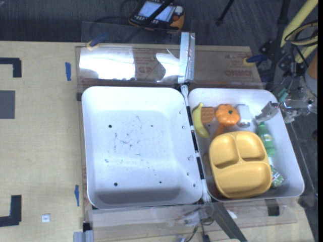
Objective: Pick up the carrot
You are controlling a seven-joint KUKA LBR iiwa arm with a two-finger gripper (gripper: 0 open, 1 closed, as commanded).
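I see my gripper [267, 112] at the right bin's [298, 185] far right edge, its opening unreadable; the carrot [227, 114], a stubby orange piece, lies to its left, beside the banana [198, 121].

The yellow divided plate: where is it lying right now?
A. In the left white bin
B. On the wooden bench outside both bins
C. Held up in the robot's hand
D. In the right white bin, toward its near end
D: the yellow divided plate lies flat in the right white bin, toward its near end, with the banana and an orange toy beyond it at the far end.
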